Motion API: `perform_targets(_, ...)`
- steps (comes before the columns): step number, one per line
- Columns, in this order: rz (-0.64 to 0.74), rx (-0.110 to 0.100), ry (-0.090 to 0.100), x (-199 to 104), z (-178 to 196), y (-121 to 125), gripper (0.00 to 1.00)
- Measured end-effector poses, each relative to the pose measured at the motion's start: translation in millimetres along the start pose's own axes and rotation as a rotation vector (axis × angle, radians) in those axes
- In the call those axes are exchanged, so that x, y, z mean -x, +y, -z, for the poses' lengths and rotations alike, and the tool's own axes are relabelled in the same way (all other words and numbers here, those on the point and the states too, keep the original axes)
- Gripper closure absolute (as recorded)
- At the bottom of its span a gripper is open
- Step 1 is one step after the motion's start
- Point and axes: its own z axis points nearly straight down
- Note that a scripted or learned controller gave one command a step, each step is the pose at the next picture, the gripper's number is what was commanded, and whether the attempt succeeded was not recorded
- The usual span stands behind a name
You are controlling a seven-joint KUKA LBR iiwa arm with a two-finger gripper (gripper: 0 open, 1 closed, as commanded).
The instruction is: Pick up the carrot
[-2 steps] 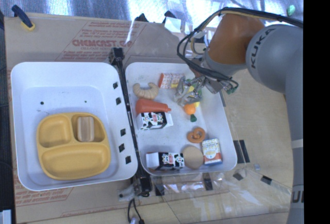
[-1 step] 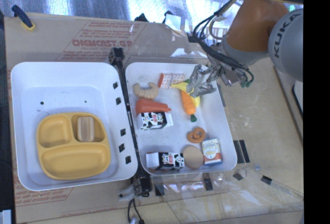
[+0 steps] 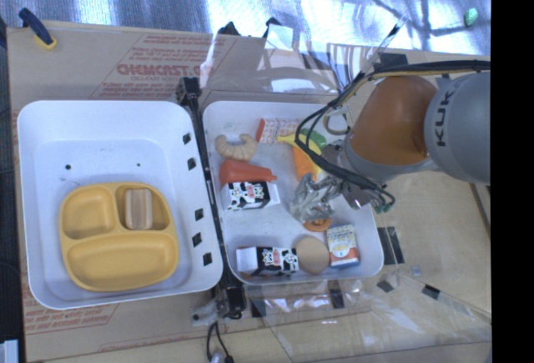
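The carrot [image 3: 304, 161] is orange with a green and yellow top. It lies in the right bin [image 3: 212, 186], in its upper middle part, and the arm hides part of it. My gripper [image 3: 312, 199] hangs low over the bin's centre, just below the carrot's lower end. A small orange round piece [image 3: 317, 225] peeks out right under the gripper. I see nothing clearly held.
Around the gripper lie a red-orange wedge [image 3: 244, 172], a beige curved pastry [image 3: 235, 144], two cow-print cartons [image 3: 249, 195] [image 3: 269, 259], a tan ball [image 3: 312, 254] and a small juice box [image 3: 342, 244]. The left bin [image 3: 33, 144] holds a yellow divided tray [image 3: 117, 249].
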Motion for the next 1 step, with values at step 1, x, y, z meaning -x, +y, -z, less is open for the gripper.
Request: perform_targets(1,0.003,-0.009,-0.012,10.9,102.7,48.3,1.0)
